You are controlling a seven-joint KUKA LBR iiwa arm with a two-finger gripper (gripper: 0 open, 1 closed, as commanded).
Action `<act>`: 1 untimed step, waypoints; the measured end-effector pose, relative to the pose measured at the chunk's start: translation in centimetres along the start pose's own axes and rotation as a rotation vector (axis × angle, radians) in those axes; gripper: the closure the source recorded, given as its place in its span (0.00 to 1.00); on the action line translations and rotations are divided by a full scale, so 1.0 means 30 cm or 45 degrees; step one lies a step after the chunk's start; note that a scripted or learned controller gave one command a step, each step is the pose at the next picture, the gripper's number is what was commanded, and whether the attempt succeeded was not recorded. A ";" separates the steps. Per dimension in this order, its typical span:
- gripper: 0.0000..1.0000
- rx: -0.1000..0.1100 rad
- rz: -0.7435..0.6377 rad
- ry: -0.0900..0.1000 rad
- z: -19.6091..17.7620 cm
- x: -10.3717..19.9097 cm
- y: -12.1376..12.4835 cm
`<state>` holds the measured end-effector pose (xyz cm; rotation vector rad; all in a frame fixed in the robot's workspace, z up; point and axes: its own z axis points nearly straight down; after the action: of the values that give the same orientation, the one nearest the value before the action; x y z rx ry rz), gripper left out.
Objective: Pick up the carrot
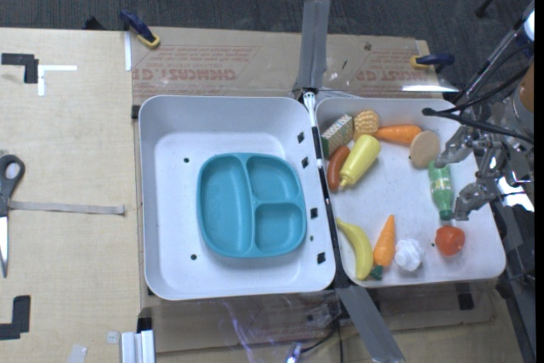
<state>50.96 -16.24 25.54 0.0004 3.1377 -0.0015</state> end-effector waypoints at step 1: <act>0.00 -0.001 0.143 0.003 0.463 0.045 0.157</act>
<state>49.67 -11.54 11.65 0.1761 3.1351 -0.0001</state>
